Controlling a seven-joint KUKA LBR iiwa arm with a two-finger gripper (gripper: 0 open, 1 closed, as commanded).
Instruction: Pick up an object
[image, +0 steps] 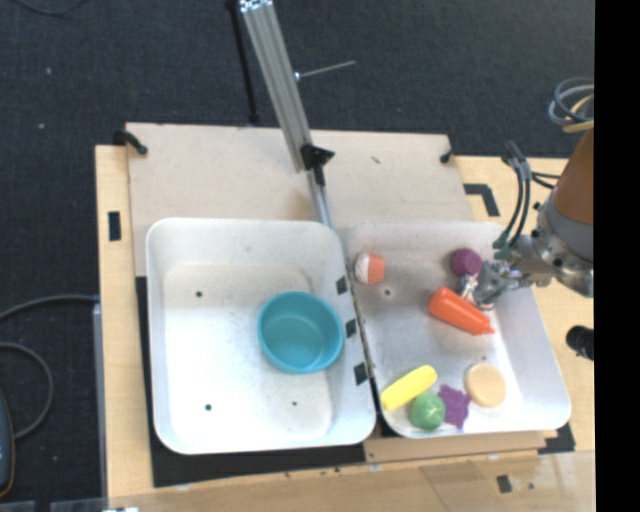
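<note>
Bench (230, 170): light wooden board bearing two shallow white bins side by side, their inner rims touching along the middle.

Left bin (190, 250): holds one item, a teal bowl (300, 332), upright, sitting right of the bin's centre and clear of the walls.

Right bin (545, 350): holds the rest. At the far left, close to the dividing rim, a small orange-and-white ball-like item (370, 268). At the far right, a purple round item (465, 262). Just near of that, an orange carrot-shaped toy (460, 311) lies on its side, its narrow end pointing right and nearward. Along the near wall, from left to right: a yellow banana-shaped piece (408, 386), a green ball (427, 411) touching it, a purple grape-like cluster (456, 404) beside the ball, and a tan round disc (485, 384).

Arm: enters from the right, orange band visible at the frame edge. The gripper (484, 288) is low over the far right part of the right bin, its tip between the purple round item and the upper end of the carrot, very close to both. How far the gripper is open cannot be told, and nothing can be confirmed in its grasp; contact with the carrot cannot be established either.

A slanted metal post (285, 95) rises from the far side of the bench.
</note>
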